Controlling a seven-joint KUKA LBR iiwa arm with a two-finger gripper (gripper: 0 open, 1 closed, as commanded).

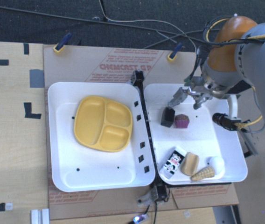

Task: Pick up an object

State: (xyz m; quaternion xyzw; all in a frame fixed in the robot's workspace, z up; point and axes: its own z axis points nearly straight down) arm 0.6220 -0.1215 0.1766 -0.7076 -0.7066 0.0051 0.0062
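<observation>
Two bins: shallow white plastic bins (58, 125), side by side.
Left bin: glossy yellow divided plate (103, 123).
Right bin: small ridged purple cupcake (182, 121).
Gripper: metal two-finger gripper (189, 99), fingers spread, holding nothing.

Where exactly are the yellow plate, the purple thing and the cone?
Yellow plate (103, 123): camera view, on its central divider.
Purple thing (182, 121): camera view, on its top.
Cone (203, 173): camera view, mid-length of its ridged body.
</observation>
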